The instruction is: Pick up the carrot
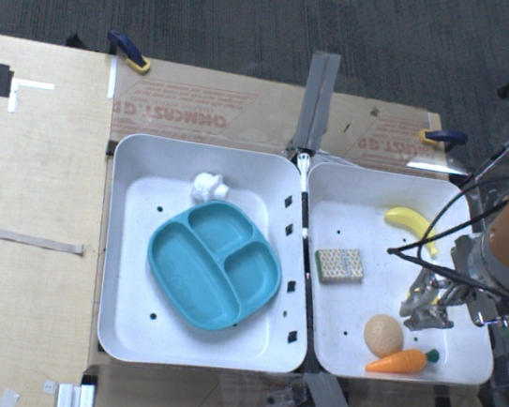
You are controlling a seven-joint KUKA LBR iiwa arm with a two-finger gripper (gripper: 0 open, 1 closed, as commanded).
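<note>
The orange carrot [398, 361] with a green tip lies near the front edge of the right bin [332, 354]. A beige egg-shaped item [384, 335] touches it from behind. My gripper [427, 312] hovers just above and right of the egg, a short way behind the carrot. Nothing shows between its fingers.
In the right bin, a yellow banana [410, 222] lies at the back and a speckled sponge block [339, 265] sits at the left. The left bin [126, 236] holds a blue divided plate [214, 264] and a small white object [208, 184]. Black cables [436, 258] cross above the right bin.
</note>
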